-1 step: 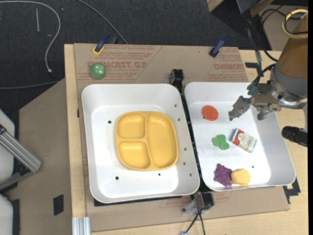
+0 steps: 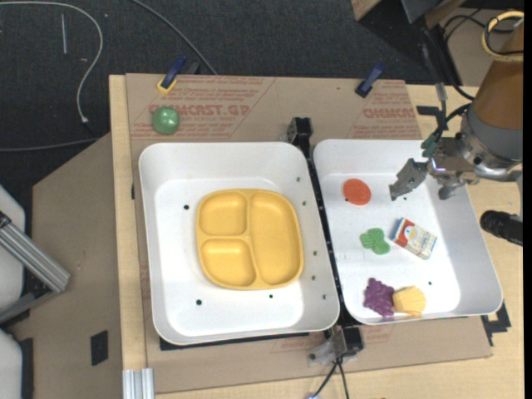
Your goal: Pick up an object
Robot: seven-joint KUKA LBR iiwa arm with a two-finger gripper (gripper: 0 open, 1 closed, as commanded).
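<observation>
The right bin (image 2: 465,302) holds a flat red-orange round piece (image 2: 357,192), a green leafy toy (image 2: 375,241), a small red, white and blue carton (image 2: 414,238), a purple grape bunch (image 2: 379,297) and a yellow chunk (image 2: 409,301). My gripper (image 2: 426,179) hangs over the bin's upper right part, open, one finger (image 2: 408,179) to the left and the other (image 2: 447,185) to the right. Nothing sits between the fingers. The carton lies just below the gripper, and the red piece is to its left.
The left bin (image 2: 166,306) holds a yellow three-compartment plate (image 2: 249,239). A green ball (image 2: 166,120) rests on the cardboard above the left bin. Blue clamps (image 2: 172,74) (image 2: 369,81) grip the board's far edge. The arm's orange band (image 2: 503,98) rises at the right.
</observation>
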